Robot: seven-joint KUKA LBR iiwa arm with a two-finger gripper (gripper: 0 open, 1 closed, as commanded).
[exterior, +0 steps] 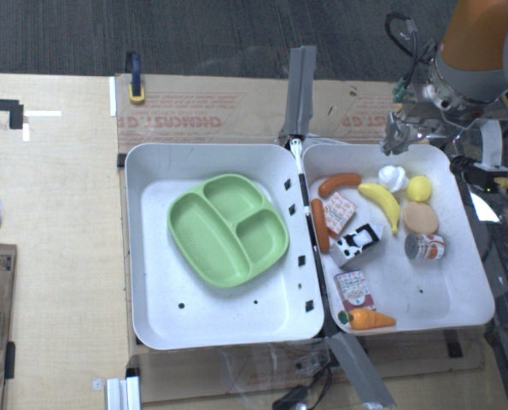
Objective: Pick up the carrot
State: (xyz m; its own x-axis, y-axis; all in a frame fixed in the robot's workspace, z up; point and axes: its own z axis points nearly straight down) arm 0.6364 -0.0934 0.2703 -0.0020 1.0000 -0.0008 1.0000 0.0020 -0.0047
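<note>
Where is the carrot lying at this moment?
The carrot lies at the near edge of the right bin, toward its left corner, just below a small snack packet.

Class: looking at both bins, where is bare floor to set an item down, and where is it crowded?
Free: left bin floor around the green plate; right bin floor between can and carrot. Crowded: the sausages, banana and lemon near the gripper.
</note>
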